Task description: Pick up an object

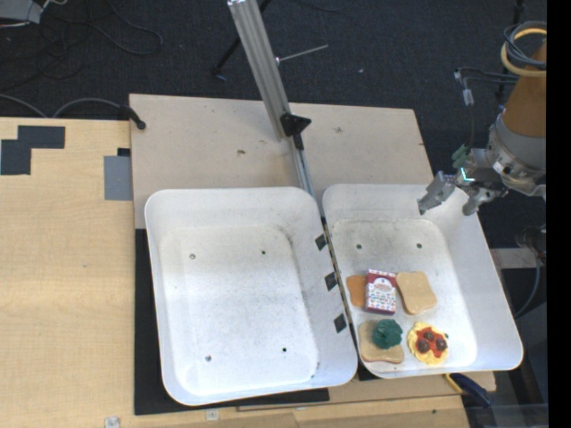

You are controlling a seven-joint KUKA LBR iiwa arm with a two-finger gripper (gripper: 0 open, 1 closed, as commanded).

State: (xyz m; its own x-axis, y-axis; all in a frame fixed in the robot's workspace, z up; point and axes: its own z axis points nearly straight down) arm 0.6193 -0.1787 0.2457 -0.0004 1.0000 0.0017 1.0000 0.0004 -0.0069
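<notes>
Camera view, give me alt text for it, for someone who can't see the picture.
A grey robot arm's gripper hovers with open fingers over the far right rim of the right white bin, holding nothing. Near that bin's front lie a red carton, bread slices, a green item on bread and a yellow-red toy. The left bin sits alongside.

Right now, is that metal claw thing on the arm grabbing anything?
Pincer: open, holding nothing; it hangs over the far edge of the right shallow white bin, apart from the toy foods at the near end.
</notes>
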